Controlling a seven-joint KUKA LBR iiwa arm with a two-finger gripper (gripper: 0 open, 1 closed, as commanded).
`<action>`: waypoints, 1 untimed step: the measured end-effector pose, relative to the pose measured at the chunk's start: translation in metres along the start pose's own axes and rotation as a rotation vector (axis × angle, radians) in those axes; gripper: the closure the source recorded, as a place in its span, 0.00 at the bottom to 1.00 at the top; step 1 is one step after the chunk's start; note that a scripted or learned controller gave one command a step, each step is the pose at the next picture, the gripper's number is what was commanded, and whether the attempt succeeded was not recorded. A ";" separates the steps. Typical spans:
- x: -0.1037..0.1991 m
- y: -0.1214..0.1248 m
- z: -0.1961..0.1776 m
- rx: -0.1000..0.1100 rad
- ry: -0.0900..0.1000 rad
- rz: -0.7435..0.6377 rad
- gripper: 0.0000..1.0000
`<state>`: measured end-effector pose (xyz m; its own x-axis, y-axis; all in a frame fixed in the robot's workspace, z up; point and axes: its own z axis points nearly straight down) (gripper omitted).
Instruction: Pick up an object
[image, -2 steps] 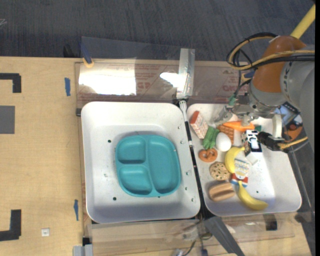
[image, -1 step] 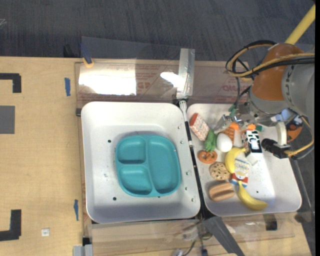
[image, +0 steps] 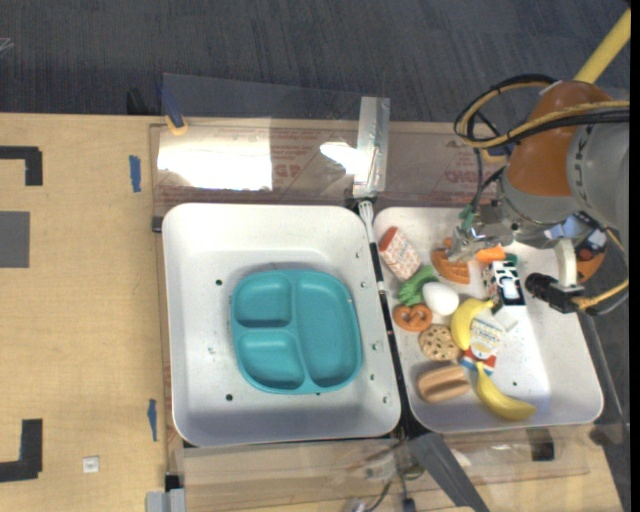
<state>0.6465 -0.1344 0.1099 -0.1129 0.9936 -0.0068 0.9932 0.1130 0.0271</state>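
The jaws hang over the right bin (image: 570, 400), near its far edge, above toy food including a banana (image: 490, 385); their state cannot be told. A teal divided plate (image: 297, 330) lies in the left bin (image: 190, 300).

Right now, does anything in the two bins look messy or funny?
Nothing looks spilled or broken. The right bin is just crowded: the banana, cookie, hot dog and white egg lie jumbled close together. The teal divided plate in the left bin sits slightly askew. The gripper hangs over the toys.
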 end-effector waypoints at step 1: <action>0.001 -0.001 0.002 0.006 0.003 0.000 0.00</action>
<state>0.6451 -0.1333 0.1079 -0.1131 0.9936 -0.0033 0.9934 0.1131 0.0209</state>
